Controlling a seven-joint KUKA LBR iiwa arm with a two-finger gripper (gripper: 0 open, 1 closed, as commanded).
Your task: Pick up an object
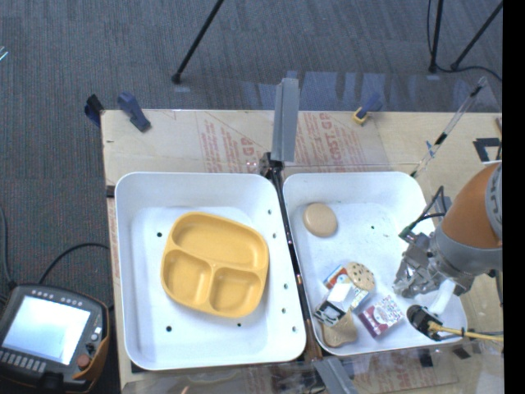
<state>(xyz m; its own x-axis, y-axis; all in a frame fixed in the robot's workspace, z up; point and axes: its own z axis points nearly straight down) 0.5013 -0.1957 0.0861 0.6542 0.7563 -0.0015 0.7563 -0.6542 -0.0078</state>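
Two shallow white plastic bins sit side by side on a plywood worktop [205,142] w/ red printed lettering. The left bin [135,220] holds a yellow plastic divided plate [215,263], three compartments, lying flat near the bin's centre, slightly rotated.

The right bin [385,189] carries the small stuff. A round tan puck-like disc [320,219] lies alone in the upper left part, well apart from the rest. Lower down is a cluster: a small red-and-white packet [336,279] touching a round speckled cookie-like piece [359,276]; just below them a black-and-white box-shaped item [330,311]; under that a tan cone-shaped piece [341,332] near the bin's bottom rim; beside it to the right a dark red patterned packet [381,315], lying tilted.

The grey arm w/ orange band [476,208] comes in from the right, over the right bin's right side. The hand [420,279] is low, near the bin floor, just right of the cookie piece and above the dark red packet, apart from both as far as seen. Can't tell if the fingers are apart or together; nothing visible between them. A black round part w/ yellow cable [426,320] sits just below the hand at the bin's lower right corner.

A grey upright post [285,121] stands at the back between the bins. A teach pendant w/ lit screen [51,333] lies on the carpet [82,39] at lower left.
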